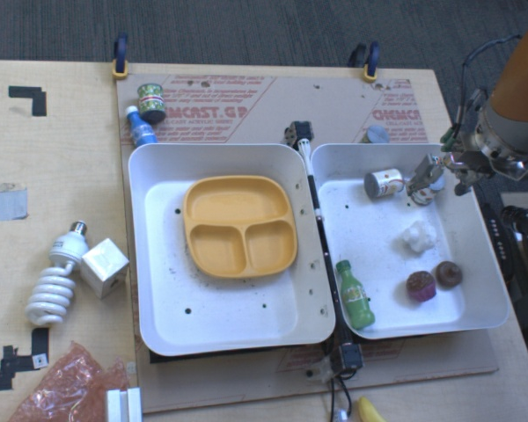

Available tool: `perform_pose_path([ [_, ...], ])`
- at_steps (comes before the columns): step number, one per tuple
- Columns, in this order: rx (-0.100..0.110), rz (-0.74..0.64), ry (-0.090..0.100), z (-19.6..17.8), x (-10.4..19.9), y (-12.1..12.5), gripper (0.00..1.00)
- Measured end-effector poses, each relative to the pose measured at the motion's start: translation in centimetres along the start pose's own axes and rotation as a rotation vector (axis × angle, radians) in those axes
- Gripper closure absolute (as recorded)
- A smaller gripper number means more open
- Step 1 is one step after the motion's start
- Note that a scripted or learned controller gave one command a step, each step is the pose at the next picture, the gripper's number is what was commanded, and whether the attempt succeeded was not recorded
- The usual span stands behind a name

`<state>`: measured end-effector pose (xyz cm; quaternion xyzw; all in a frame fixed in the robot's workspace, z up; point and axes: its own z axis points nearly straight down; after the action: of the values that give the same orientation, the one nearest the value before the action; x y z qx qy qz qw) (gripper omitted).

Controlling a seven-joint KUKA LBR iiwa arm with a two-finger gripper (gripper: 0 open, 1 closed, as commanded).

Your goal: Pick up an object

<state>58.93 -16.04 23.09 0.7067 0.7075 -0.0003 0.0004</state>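
Note:
My gripper [421, 185] hangs over the far part of the right bin [484, 310], just right of a small silver can [384, 183] lying on its side. Below it on the bin floor lies a white crumpled lump [417, 236]. Nearer the front are a maroon round object [420, 286] and a brown one [448, 274]. A green bottle [354, 295] lies against the bin's left wall. Nothing shows in the gripper's grasp.
The left bin [150, 236] holds a yellow divided plate [240, 225]. Outside the bins, a small jar [150, 99] and blue cap sit at the back left, and a spiral bulb [55, 281], a white cube [105, 265] and red netting [66, 385] lie on the left.

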Motion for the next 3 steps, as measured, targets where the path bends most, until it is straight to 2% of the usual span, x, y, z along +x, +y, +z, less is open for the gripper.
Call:
perform_pose_path([
  [1,0.0,0.0,0.0,13.8,4.4,5.1,0.0],
  [2,0.0,0.002,0.001,13.8,-0.6,-3.5,0.0],
  [3,0.0,0.003,0.001,13.9,4.3,-9.2,0.0],
])
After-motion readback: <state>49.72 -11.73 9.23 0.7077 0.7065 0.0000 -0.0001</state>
